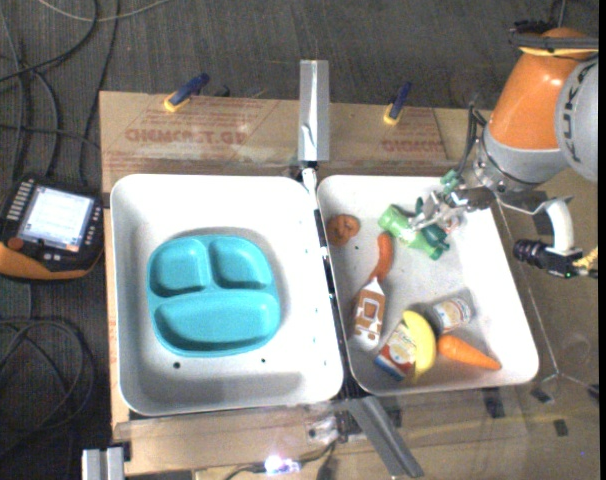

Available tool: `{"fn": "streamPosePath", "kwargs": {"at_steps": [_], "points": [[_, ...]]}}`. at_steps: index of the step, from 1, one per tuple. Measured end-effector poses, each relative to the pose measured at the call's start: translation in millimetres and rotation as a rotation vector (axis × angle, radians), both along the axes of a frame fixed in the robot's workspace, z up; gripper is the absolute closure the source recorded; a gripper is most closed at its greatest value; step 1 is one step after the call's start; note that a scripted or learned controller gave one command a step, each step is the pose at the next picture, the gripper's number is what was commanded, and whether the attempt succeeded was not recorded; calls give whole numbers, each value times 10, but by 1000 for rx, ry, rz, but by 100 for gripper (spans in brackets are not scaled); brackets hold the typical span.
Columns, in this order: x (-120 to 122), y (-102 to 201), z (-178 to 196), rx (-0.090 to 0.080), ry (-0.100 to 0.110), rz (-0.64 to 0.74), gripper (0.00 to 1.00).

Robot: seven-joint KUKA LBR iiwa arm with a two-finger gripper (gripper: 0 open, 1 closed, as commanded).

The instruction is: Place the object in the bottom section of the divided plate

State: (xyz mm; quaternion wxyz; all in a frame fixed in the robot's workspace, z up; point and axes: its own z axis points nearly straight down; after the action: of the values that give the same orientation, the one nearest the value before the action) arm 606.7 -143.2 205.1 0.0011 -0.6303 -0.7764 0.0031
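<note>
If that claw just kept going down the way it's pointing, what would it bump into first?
Most likely the green toy lying right under the gripper in the right bin. Depth is hard to judge from above, so it may already be touching it.

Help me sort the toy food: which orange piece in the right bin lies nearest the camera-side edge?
The carrot, at the bin's front right beside the small can. The round one and the thin one lie farther back.

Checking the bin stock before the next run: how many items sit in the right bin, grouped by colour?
Orange or red: 3, carrot, round piece, long piece
Green: 1, toy
Yellow: 1, piece
Printed packs and can: 3
Total: 8
</note>
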Motion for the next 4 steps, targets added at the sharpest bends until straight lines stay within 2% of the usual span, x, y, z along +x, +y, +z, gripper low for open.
{"fn": "streamPosePath", "kwargs": {"at_steps": [1,2,3,4], "points": [[431,333,-678,3,-1,171,100],[506,369,-589,5,-2,157,100],[9,1064,-244,4,0,64,100],[97,1990,-247,3,0,221,100]]}}
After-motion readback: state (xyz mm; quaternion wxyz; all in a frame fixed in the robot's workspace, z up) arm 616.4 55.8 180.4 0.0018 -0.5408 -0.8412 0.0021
